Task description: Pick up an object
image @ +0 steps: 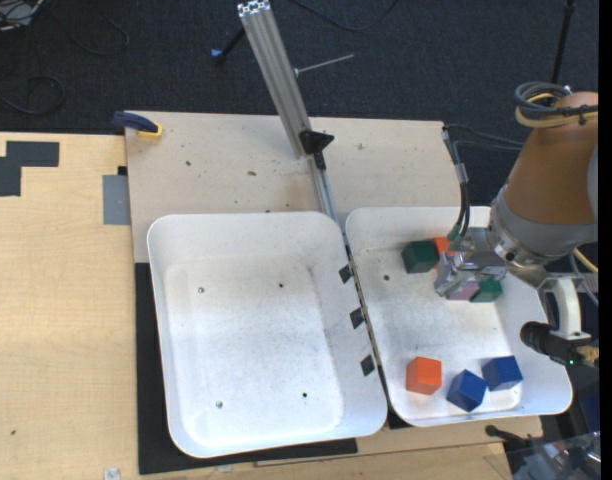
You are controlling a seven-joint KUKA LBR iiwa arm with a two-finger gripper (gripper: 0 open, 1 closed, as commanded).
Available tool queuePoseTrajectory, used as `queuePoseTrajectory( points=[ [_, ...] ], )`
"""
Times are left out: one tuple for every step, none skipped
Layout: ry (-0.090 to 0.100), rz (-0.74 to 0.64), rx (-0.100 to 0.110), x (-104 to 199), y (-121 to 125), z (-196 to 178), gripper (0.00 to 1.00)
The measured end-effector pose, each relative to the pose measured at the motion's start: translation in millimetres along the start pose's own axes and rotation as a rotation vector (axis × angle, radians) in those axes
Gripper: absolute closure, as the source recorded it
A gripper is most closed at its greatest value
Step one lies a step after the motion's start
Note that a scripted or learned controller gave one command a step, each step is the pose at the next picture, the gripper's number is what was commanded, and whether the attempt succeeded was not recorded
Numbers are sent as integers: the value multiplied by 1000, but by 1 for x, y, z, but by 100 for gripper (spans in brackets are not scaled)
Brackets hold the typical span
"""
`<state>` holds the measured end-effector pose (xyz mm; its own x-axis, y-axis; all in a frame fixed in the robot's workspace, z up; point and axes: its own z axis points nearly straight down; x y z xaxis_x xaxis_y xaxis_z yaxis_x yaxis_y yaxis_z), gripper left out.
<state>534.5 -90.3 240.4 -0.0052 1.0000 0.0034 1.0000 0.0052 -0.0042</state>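
Right now the gripper (460, 280) hangs low in the right bin (386, 388); how its jaws stand I cannot tell. A dark green block (419, 257) sits just beside it toward the left bin, with another green piece (489, 290) touching its opposite side.

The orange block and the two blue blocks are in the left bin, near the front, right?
Not quite. In the camera view the orange block and the two blue blocks lie near the front of the right bin, not the left one.

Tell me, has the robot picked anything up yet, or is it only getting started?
Not yet, it seems. The hand is down in the right bin among the blocks by the green block. Nothing looks lifted; the orange block and two blue blocks lie untouched. Grasping and lifting remain.
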Motion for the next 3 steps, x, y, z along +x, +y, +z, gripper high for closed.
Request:
queuePoseTrajectory(
  points=[
    [-1,1,0,48,0,10,100],
    [-1,1,0,92,-2,6,100],
    [-1,1,1,142,-9,18,100]
  ],
)
